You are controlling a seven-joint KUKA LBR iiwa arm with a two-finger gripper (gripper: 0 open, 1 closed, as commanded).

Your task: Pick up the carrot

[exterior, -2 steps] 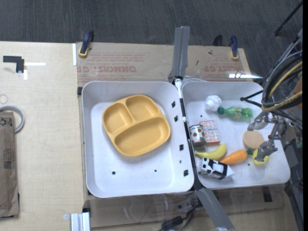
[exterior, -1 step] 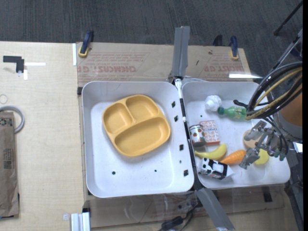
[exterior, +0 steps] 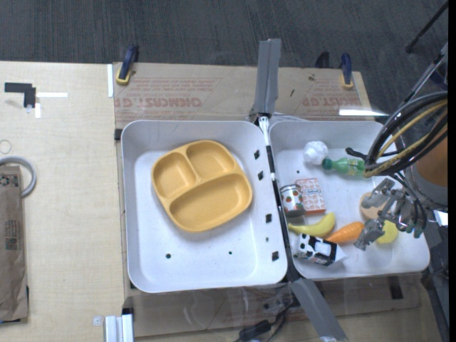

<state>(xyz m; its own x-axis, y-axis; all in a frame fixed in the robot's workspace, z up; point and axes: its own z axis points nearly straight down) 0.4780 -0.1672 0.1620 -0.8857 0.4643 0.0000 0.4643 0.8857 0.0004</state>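
Right bin (exterior: 420, 262): carrot (exterior: 345, 233) lies flat near the front wall, pointing roughly left-right, just right of a banana (exterior: 317, 226). Pincer (exterior: 376, 228) sits at the carrot's right end, low over the bin floor; cannot tell whether it is wide or narrow, and nothing shows gripped. A small can (exterior: 289, 198) and a carton (exterior: 311, 194) are behind the banana. Left bin (exterior: 135, 212): yellow divided plate (exterior: 202, 184), well apart from the carrot.
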